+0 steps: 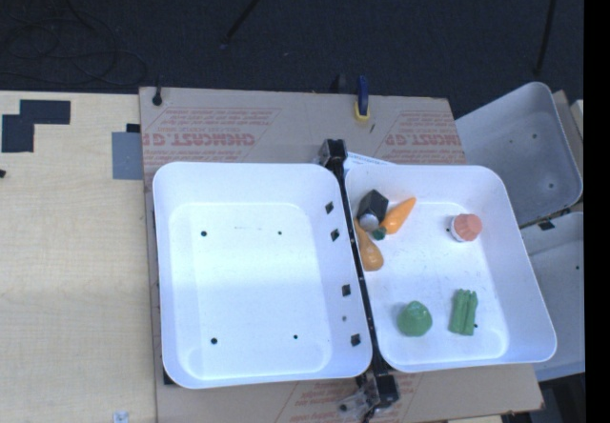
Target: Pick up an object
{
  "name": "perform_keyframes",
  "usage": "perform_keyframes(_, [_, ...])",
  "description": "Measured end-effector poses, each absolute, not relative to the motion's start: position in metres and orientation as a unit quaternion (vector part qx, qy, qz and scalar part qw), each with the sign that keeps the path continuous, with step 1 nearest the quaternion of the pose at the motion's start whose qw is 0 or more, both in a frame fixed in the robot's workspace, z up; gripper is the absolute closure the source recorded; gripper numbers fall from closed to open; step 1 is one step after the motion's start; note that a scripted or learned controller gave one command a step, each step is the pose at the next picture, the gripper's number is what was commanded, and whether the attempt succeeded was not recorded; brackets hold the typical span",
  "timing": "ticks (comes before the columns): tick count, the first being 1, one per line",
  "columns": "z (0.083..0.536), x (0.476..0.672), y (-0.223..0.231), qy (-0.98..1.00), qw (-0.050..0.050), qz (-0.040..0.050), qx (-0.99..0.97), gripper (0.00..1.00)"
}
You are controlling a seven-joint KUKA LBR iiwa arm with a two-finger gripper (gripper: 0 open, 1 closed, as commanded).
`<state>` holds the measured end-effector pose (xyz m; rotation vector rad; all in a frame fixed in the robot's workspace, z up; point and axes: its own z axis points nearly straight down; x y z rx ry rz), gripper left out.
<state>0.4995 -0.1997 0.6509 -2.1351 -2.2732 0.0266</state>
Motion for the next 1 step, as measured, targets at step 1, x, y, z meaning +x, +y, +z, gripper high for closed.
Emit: perform_keyframes(1, [0.6606, 0.5007, -0.1984, -0.730, 0.012, 0.0089, -0.683, 1.00])
